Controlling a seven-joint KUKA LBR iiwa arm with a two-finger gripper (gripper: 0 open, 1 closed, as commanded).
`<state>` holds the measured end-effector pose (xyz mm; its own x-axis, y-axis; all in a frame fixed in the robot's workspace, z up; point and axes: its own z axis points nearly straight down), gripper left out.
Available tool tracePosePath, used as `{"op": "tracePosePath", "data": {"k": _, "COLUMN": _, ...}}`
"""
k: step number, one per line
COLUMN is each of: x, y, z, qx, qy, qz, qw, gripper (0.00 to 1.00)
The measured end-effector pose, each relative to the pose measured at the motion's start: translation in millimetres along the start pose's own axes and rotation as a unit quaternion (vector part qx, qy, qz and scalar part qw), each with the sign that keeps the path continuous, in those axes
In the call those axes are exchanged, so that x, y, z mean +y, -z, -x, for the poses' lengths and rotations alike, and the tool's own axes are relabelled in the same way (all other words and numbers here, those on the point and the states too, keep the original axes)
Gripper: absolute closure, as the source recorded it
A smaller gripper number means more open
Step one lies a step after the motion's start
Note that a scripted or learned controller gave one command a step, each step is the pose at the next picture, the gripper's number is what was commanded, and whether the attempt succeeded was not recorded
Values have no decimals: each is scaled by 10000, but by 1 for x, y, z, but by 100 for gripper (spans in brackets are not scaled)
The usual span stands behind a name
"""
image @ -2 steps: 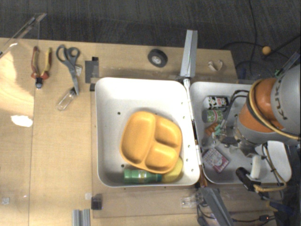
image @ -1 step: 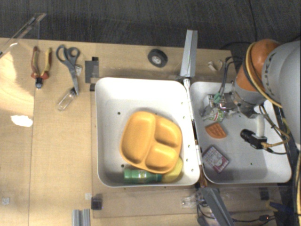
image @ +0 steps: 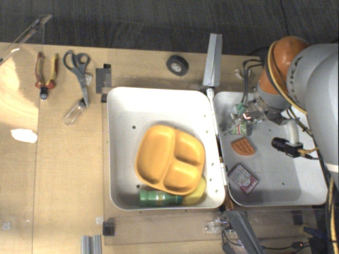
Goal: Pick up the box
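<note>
Seemingly unfinished: the box (image: 243,178) lies flat in the right bin (image: 312,192), lower centre-right of the frame. The end effector (image: 242,116) hovers above-left of it; whether it is parted or closed, I cannot tell.

Yellow tray (image: 170,159) over green bottle (image: 159,197); scissors (image: 79,70), pliers (image: 45,74) on bench (image: 63,184).

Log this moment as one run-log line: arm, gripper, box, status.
arm: over right bin | gripper: low at that bin's far left, fingers unclear | box: flat, near front-left, apart from gripper | status: not picked
</note>
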<state>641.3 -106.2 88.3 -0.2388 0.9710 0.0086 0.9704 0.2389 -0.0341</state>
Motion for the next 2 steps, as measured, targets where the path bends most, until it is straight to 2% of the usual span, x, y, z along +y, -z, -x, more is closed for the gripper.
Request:
{"op": "tracePosePath", "data": {"k": 1, "x": -72, "y": -2, "z": 22, "qx": -97, "qy": 943, "qz": 219, "qw": 9953, "gripper": 0}}
{"op": "tracePosePath", "data": {"k": 2, "x": -15, "y": -1, "z": 29, "qx": -30, "qy": 544, "qz": 65, "qw": 9985, "gripper": 0}}
